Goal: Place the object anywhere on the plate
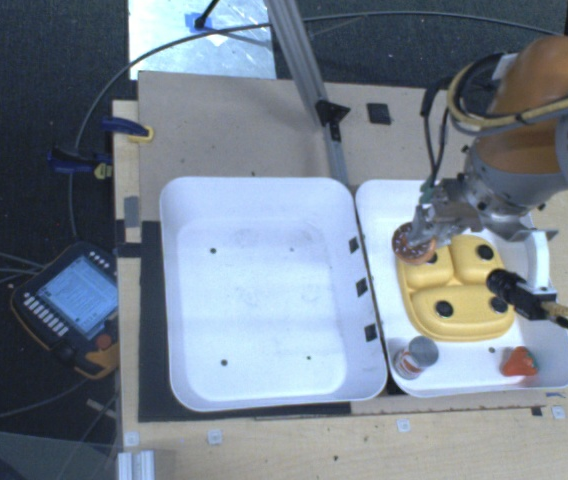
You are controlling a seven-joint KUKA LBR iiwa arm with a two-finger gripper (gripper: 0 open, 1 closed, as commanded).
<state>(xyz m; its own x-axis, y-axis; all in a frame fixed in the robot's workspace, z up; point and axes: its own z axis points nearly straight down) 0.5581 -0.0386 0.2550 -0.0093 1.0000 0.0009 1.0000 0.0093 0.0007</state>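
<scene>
In the right bin [564,363] lies the yellow sectioned plate [456,290], and the pincer [422,230] hangs over the plate's far left corner. Just under it, a small round brown object [413,244] sits at that corner; whether the pincer grips it cannot be told. A small can [416,354] and an orange-red object [518,362] lie along the bin's near edge.

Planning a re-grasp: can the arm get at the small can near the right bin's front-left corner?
Probably yes. The can stands apart from the yellow plate, nothing above it; the end effector hovers further back.
</scene>
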